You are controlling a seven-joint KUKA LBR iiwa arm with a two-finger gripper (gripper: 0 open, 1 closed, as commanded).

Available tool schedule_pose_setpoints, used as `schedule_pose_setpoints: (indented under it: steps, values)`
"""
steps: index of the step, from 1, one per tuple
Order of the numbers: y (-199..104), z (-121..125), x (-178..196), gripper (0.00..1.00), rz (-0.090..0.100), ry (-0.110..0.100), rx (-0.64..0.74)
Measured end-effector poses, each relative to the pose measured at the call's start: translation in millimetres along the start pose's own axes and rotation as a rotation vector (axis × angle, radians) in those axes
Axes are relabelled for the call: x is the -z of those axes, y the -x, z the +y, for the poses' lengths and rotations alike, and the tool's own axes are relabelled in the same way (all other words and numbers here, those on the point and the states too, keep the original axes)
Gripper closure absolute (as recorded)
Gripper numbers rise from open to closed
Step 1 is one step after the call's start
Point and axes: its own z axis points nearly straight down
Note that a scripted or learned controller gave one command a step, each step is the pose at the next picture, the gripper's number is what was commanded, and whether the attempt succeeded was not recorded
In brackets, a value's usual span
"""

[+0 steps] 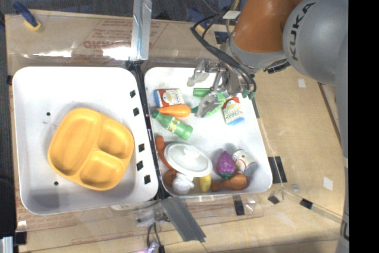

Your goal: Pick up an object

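Two smooth white bins (35,186); the metal hand (211,93) hangs above glossy plastic toys, grip seemingly indiscernible.

A green piece (204,92) is lying in the right bin (260,145), near the far wall, partly hidden under the gripper (214,92).

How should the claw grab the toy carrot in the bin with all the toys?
Probably best across its orange middle, coming straight down from above. The carrot lies flat and is long and thin, so its narrow width fits between two fingers. A small carton sits close behind it and a green bottle close in front, so the fingers have little room.
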Motion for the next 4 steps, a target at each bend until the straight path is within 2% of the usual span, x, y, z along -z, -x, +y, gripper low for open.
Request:
schedule_pose_setpoints:
  steps: [1, 2, 3, 4]
  values:
    - [8, 3, -88, 0.0, -0.023, -0.004, -0.073]
    - [19, 20, -103, 0.0, -0.017, -0.003, -0.214]
    - [2, 21, -103, 0.0, -0.019, -0.003, -0.364]
    - [5, 23, -89, 1.0, -0.027, -0.002, -0.358]
